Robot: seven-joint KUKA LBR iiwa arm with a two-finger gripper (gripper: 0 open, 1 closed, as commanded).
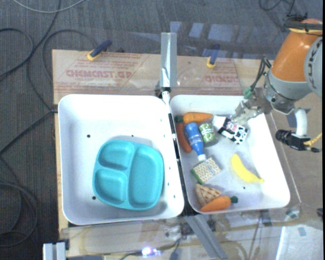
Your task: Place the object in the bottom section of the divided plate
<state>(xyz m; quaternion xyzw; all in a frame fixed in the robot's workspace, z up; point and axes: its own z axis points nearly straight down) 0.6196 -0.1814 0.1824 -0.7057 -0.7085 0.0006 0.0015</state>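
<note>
- Setting: a robotics laboratory test cell, not a home or a shop.
- Floor: dark grey carpet (21,91) with loose black and white cables (11,161) trailing across it.
- Surface: a bare brown fibreboard work surface (114,75) carrying printed lettering, held by yellow-handled clamps (99,50).
- Fixtures: two shallow white plastic bins (76,112) mounted side by side, divided by a metal rail (167,61).
- Equipment: a grey industrial robot arm with an orange band (292,64) reaches over the right bin.
- Contents: small plastic toy foods (244,169) and a turquoise divided plate (130,173), typical manipulation test props.
</note>
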